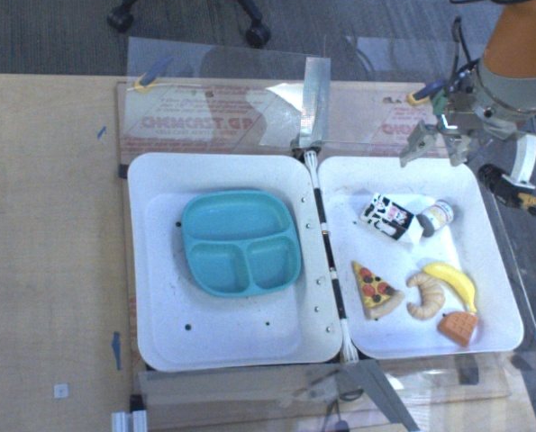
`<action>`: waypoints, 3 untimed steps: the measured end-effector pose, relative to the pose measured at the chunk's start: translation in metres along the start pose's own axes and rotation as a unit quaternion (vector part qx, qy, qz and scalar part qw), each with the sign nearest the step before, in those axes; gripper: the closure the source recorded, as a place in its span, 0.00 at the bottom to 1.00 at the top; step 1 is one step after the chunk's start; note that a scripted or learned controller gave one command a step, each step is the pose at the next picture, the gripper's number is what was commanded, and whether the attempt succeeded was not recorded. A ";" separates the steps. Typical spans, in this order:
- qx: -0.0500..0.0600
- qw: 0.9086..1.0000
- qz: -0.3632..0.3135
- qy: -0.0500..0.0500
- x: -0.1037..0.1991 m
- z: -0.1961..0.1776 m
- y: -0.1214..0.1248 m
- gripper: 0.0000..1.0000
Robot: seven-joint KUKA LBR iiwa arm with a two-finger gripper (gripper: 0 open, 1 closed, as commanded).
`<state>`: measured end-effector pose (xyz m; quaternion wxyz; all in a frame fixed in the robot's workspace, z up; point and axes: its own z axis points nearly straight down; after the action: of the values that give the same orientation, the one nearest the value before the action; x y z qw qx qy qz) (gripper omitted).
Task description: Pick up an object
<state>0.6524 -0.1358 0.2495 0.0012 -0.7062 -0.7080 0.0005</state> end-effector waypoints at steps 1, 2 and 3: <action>-0.001 1.000 0.000 0.000 0.008 0.099 -0.024 0.00; -0.005 1.000 0.002 -0.001 0.025 0.161 -0.033 0.00; -0.008 1.000 0.003 -0.001 0.024 0.150 -0.032 1.00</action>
<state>0.6204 -0.1115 0.0993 -0.0052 -0.7087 -0.7055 -0.0042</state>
